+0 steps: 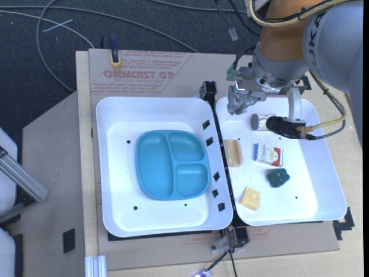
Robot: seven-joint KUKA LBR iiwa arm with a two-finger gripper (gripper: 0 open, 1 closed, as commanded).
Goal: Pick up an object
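My gripper (237,106) hangs over the far left part of the right bin (323,172), its metal fingers pointing down with nothing seen between them. Below it in that bin lie a tan bread-like piece (233,153), a small red, white and blue box (268,154), a dark green lump (278,178) and a yellow cheese wedge (251,198). A white tube with a grey cap (260,122) lies just right of the gripper, partly behind a black part of the arm. The gripper stands above the bin floor, apart from all of these.
The left bin (115,126) holds a blue divided plate (172,164). A black divider with clips (213,149) runs between the bins. The orange-banded arm (288,16) and its cables crowd the far right. Cardboard (144,68) lies under the bins.
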